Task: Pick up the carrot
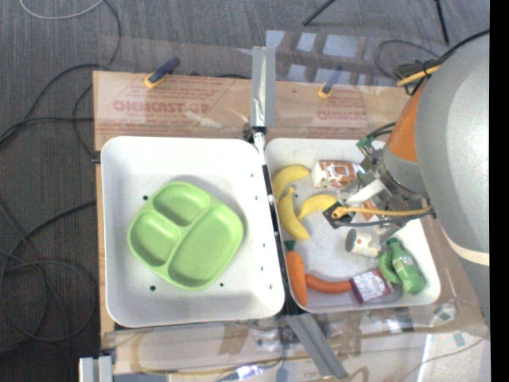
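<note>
Carrot lay down-left of the gripper, long axis along bin's near-left corner; grip state unclear.

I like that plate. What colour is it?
The divided plate is light green, seen in the camera view.

I work in what looks like a robotics lab, not a kitchen. My table is a rough cardboard sheet with printed lettering, held by yellow clamps and taped at the edges. Black cables trail loose over grey carpet all around it. The two white bins sit side by side, one carrying a green divided plate, the other toy food (plastic-looking bananas and the like). My grey arm with its orange band reaches in.
</note>
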`<state>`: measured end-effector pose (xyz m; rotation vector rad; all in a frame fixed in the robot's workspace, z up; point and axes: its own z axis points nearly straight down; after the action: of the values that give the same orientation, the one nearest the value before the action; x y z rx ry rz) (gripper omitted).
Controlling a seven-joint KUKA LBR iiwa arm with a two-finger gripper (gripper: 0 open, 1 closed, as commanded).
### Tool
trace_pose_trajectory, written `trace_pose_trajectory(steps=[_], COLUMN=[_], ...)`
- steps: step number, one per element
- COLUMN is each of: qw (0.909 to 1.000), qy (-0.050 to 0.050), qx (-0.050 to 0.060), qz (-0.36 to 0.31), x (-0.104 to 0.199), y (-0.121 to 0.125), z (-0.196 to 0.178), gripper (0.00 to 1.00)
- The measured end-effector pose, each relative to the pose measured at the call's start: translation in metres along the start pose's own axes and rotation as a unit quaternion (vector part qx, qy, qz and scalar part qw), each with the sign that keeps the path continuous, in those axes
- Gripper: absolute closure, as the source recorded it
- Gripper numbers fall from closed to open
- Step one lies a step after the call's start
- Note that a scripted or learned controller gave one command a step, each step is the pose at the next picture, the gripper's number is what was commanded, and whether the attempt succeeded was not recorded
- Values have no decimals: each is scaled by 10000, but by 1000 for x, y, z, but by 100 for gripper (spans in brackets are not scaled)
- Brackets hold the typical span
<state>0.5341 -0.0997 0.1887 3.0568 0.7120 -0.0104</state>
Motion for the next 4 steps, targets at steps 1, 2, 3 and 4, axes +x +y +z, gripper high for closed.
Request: trace_pose_trajectory(steps=[1, 2, 3, 4], qw=[9992, 9977, 9996, 9780], qy=[84, 3, -7, 56], qx=[-55, -2, 4, -25], qz=[-378, 680, -264, -2083], x=[4, 91, 60, 17], y=[13, -35, 33, 22], z=[66, 5, 62, 101], gripper=[0, 0, 0, 0])
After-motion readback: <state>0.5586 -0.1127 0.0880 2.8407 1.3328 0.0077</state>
